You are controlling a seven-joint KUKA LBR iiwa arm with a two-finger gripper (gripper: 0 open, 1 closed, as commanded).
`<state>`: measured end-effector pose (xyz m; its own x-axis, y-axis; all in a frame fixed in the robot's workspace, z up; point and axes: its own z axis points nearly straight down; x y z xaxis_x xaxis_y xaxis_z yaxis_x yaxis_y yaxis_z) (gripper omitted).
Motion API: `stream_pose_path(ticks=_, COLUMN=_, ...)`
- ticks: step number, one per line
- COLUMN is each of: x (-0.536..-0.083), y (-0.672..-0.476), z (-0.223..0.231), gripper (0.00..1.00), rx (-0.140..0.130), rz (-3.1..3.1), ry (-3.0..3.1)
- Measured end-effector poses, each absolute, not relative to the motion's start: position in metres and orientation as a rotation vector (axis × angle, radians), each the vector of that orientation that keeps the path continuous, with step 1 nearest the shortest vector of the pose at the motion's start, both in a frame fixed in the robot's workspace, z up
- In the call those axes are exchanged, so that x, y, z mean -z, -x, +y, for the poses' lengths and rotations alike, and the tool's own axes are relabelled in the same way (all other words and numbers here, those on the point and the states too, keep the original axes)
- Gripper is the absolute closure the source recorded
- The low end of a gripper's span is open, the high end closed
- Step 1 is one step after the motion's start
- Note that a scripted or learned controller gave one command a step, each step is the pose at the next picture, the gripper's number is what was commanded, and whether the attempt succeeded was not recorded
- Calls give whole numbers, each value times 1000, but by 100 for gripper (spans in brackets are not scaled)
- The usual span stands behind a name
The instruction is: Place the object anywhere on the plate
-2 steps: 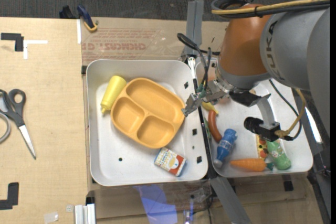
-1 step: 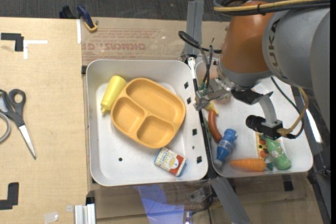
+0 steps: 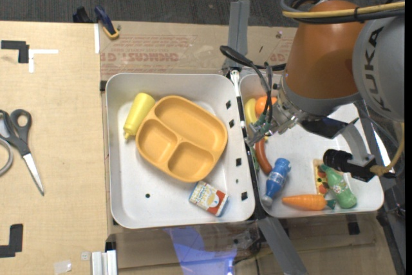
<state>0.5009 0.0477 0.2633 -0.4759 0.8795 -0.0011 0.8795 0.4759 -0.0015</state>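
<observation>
A KUKA arm's gripper, its grip impossible to judge, hangs over crowded toys at the right bin's nine o'clock, risking a fumble short of the plate.

Two bins sit side by side on the worktop, the left bin at centre frame and the right bin toward the right edge. In the left bin the plate lies in the middle, with a bottle touching its upper left and a carton just below it. In the right bin a small bottle lies lower left, a carrot to its lower right, and a packet further right; scissors lie on the worktop at far left.
</observation>
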Motion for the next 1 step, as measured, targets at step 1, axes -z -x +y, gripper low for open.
stream_pose_path(ticks=1, x=-200, y=-507, z=93, gripper=100, rx=2, rz=2929, ry=-1140)
